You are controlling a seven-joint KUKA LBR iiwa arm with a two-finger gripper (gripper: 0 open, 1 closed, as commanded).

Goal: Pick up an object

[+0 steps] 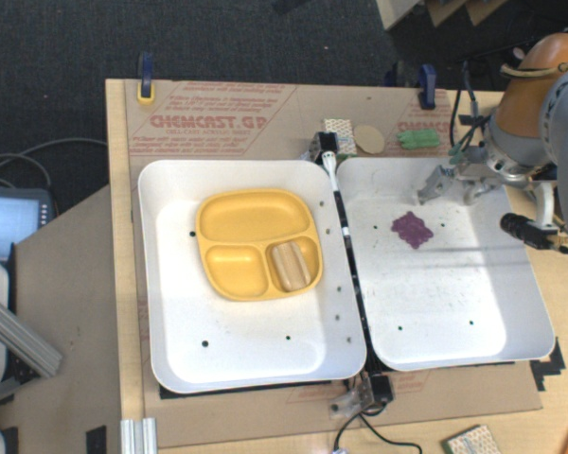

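— What sits in the left bin (170, 329)?

— A yellow plate (258, 242) with three parts. A tan block (289, 264) lies in its lower right part.

— And the right bin (454, 329)?

— A small purple thing (412, 229) lies flat near the top (nothing touches it). The gripper (452, 180) hangs just above and right of it, fingers spread apart, holding nothing.

At three o'clock I see my arm (540, 112): a rounded grey casing topped by a glossy orange band (547, 57). Black cables (469, 112) trail beside it. The claw (452, 180) is pale grey metal, with a black fitting (533, 232) below.
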